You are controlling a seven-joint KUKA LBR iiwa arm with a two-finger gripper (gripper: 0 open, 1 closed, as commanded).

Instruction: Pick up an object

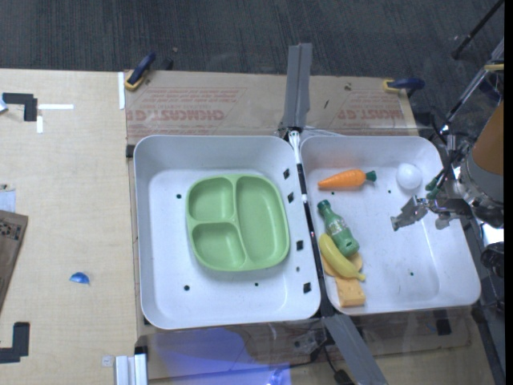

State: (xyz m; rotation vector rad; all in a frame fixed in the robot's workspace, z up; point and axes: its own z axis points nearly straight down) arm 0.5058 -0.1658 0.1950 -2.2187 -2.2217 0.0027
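Hovering over right bin (pixel 449 239), jaws (pixel 406 216) state unclear, cardboard (pixel 192 107) lettering mirrored, unreadable.

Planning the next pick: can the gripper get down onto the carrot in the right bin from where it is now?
Probably yes. The gripper hangs over the right bin, and the carrot lies apart from the green bottle and white ball, with bare floor between.

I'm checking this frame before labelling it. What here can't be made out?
- Gripper, camera view: too small and cluttered to judge its state.
- Yellow block: partly covered by the banana.
- Green bottle: label too small to read.
- Arm: cut off by the right edge.
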